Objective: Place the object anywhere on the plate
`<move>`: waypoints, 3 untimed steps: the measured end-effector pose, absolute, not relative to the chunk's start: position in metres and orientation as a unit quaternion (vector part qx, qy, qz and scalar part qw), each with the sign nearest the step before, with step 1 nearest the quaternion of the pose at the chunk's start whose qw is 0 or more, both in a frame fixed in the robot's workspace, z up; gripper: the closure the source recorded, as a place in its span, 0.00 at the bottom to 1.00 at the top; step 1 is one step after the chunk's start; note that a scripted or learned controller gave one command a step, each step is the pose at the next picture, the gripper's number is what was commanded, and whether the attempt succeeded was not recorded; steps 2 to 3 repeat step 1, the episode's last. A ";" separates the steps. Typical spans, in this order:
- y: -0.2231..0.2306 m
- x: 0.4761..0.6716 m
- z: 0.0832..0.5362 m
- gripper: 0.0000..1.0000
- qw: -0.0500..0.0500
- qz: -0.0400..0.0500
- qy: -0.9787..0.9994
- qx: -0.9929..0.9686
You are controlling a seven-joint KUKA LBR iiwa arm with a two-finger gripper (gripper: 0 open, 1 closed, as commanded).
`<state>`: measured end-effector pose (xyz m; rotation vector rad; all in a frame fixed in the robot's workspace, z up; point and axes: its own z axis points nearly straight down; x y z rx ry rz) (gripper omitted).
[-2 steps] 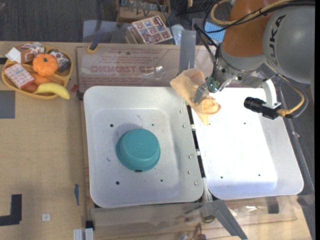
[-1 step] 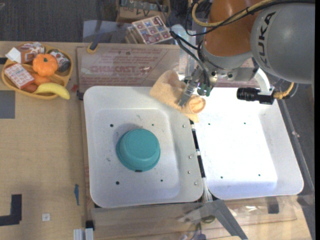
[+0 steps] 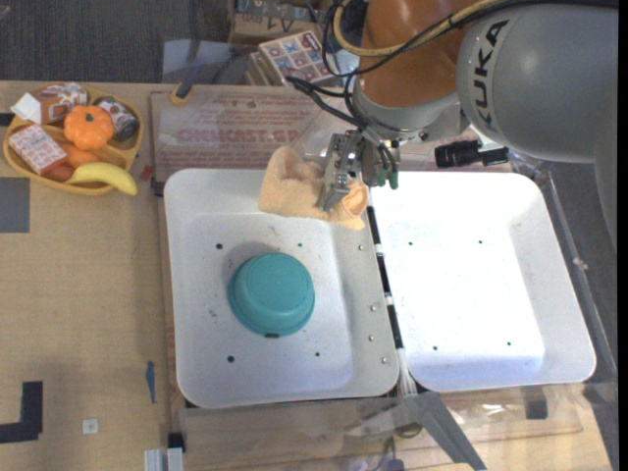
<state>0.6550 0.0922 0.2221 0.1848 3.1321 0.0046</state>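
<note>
The cloth (image 3: 294, 186) is lying crumpled on the far rim of the left bin (image 3: 196, 361), apart from the teal plate (image 3: 272, 293), and the gripper (image 3: 339, 196) is pinching its right edge between nearly closed fingers.

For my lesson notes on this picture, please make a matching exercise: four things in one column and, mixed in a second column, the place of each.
Things:
1. plate
2. cloth
3. gripper
4. banana

Places:
A. in the yellow bowl at the top left, outside the bins
B. in the middle of the left bin
C. at the far edge of the left bin, lying over its rim
D. over the cloth's right end, near the gap between the bins

Pairs: 1-B, 2-C, 3-D, 4-A
</note>
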 end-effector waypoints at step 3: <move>0.092 0.655 0.223 0.00 0.003 0.001 0.998 0.059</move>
